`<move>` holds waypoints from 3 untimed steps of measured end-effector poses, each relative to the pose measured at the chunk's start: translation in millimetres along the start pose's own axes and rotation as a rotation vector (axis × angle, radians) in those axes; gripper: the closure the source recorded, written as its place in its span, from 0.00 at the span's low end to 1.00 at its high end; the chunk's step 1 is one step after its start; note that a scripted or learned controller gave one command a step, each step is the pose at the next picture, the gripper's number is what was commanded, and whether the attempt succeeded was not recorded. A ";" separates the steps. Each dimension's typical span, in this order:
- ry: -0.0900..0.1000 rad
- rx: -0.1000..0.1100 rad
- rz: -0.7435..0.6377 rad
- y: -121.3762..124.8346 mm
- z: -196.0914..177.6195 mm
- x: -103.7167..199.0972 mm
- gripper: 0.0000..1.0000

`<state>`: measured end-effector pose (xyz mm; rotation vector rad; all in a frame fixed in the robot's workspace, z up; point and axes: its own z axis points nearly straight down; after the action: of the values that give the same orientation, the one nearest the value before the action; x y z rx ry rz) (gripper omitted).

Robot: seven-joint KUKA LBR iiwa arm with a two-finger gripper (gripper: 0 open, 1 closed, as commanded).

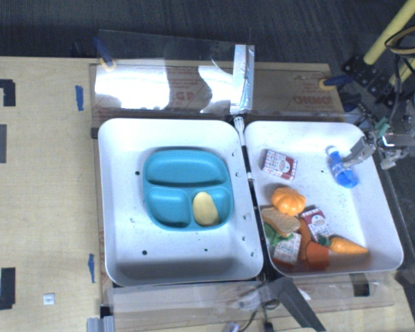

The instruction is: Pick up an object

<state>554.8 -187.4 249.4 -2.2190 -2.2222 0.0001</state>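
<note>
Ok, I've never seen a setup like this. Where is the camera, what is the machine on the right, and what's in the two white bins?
There is one picture, taken by a fixed camera above the bench, looking down at a slant. The machine reaching in from the right is a robot arm; a program drives it to pick up an object.

The left bin holds a blue tray with a yellow egg-shaped thing in its lower right compartment.

The right bin holds toy food: a red-and-white carton, an orange pumpkin, a bread slice, a carrot and some packets, piled together near the front.

A blue object lies apart, and the arm's tip is right at it. Whether it is held, I cannot tell.
</note>
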 end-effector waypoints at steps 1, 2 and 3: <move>0.003 0.009 -0.145 57.5 133.2 22.9 0.00; -0.002 -0.007 -0.374 39.4 162.0 82.4 0.00; -0.002 -0.007 -0.358 -2.4 161.5 85.1 0.00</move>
<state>552.1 -102.2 88.0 -1.7910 -2.5873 -0.0055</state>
